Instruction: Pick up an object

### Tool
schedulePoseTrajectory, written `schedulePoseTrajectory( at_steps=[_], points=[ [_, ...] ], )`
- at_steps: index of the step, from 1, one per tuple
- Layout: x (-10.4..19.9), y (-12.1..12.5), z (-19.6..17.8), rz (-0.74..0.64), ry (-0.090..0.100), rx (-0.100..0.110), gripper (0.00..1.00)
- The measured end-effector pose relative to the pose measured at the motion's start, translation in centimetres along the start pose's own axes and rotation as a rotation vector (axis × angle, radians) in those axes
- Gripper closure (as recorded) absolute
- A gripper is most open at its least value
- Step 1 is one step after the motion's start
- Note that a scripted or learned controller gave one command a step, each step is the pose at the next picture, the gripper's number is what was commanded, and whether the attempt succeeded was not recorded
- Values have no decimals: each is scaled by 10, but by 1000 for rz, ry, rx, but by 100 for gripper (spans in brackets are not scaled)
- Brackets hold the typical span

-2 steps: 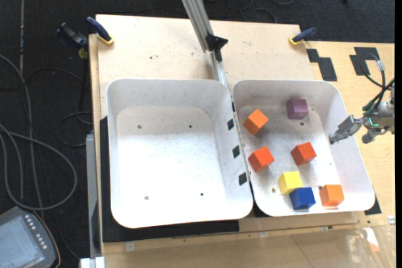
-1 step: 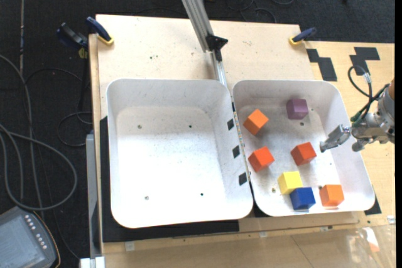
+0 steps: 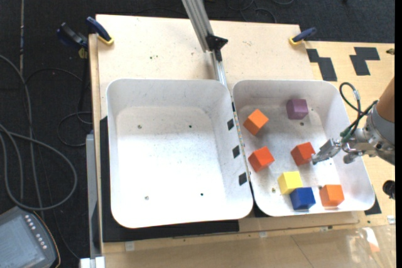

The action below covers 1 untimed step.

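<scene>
The right bin (image 3: 339,111) holds several small blocks. An orange block (image 3: 255,121) and a purple block (image 3: 297,108) lie toward the back. In the middle are an orange-red block (image 3: 260,158) and a red block (image 3: 303,152). Along the front wall lie a yellow block (image 3: 289,181), a blue block (image 3: 302,198) touching it, and an orange block (image 3: 331,195). My gripper (image 3: 325,153) reaches in over the bin's right wall, with its tip just right of the red block. Nothing is seen held in it.
The left bin (image 3: 125,97) sits beside the right one, sharing a middle rim. A slanted metal bar (image 3: 191,0) runs from the top down to that rim. Cables (image 3: 353,111) loop off my wrist above the right wall.
</scene>
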<state>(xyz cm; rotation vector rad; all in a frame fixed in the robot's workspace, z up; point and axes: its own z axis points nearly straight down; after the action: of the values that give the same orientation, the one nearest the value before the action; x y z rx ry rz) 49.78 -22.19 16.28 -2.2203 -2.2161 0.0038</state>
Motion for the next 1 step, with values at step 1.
schedulePoseTrajectory(
  at_steps=[1],
  points=[
    [0, 5, 62, -1, 1, 1, 0]
  ],
)
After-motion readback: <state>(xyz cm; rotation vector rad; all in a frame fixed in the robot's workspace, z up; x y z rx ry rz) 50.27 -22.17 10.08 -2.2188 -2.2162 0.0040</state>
